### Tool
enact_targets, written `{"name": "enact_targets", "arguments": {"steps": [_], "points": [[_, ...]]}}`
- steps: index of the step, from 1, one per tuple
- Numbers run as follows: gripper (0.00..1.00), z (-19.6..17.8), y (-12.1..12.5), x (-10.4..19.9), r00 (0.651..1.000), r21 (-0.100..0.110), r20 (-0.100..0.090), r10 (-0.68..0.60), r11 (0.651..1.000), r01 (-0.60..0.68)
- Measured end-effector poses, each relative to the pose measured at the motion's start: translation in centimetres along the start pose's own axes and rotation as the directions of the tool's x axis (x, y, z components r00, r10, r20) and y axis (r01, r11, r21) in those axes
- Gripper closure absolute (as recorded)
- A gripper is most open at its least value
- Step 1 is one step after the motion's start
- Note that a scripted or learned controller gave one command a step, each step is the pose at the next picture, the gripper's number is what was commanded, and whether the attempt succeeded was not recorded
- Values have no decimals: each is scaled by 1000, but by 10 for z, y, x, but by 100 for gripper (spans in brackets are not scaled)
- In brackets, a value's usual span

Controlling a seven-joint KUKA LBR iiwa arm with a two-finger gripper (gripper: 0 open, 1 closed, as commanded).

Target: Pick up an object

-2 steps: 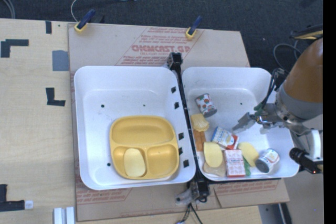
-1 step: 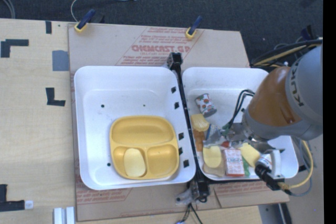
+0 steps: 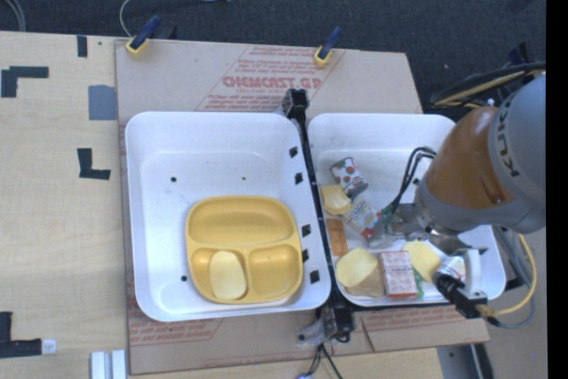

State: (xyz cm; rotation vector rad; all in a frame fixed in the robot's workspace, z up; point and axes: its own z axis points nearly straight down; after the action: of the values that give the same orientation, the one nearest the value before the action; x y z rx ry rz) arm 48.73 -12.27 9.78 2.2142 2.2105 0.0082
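Left bin (image 3: 151,191): shallow white plastic bin, bearing a yellow three-compartment plastic tray (image 3: 244,248) toward its near side; bare floor on the far side.
Right bin (image 3: 373,130): shallow white plastic bin; clutter of small packets, a pale yellow rounded piece (image 3: 357,268) and a red-and-white carton (image 3: 398,272) lies near its near-left part.
Gripper (image 3: 383,229): low over the clutter, beside a clear crinkled wrapper (image 3: 359,214); whether it grips anything, I cannot tell.
Progress: nothing visibly lifted, probably mid-attempt.
Room: items crowd the divider and near wall; far half open.
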Motion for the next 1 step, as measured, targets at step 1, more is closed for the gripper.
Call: {"name": "enact_targets", "arguments": {"steps": [1], "points": [[0, 1, 0, 0, 1000, 2, -1, 0, 1000, 0]]}}
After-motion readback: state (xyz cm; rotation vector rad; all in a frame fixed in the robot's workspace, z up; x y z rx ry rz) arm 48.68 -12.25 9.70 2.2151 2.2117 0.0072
